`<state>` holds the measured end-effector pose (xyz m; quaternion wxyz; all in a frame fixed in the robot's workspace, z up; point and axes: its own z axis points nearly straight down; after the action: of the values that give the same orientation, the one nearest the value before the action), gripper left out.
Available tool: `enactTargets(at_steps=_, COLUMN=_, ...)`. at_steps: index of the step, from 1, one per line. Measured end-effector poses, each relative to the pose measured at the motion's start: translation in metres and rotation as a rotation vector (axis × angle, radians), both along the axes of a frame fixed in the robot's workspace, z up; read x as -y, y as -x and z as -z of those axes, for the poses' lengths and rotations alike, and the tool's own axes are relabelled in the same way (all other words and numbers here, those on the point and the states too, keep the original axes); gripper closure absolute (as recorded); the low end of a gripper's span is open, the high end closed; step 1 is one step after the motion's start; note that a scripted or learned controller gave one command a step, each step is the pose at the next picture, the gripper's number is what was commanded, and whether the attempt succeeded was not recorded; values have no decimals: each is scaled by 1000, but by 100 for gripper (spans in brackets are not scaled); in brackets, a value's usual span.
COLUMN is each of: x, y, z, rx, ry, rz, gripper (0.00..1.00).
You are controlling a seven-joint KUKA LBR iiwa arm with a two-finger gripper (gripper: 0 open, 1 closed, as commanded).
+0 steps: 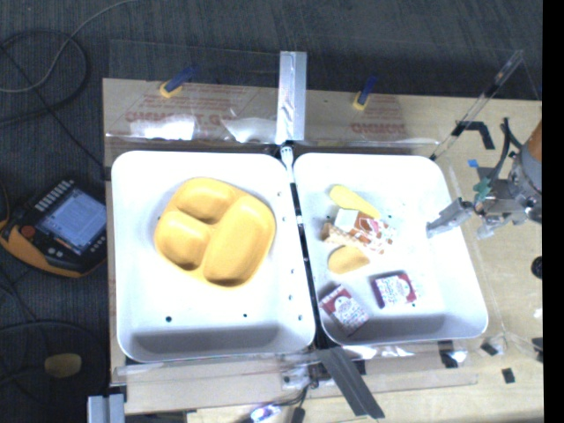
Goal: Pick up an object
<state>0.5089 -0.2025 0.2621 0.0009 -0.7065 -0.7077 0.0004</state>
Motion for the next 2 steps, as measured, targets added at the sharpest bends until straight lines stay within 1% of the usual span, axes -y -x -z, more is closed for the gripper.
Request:
enactTargets(at_steps=1, x=-40, y=-41, z=115, rx=-1, ry=0, rz=20, gripper=0)
enactTargets(at_steps=2, x=-71, y=-80, z=164, rx=25, ry=9, rz=-85, gripper=0)
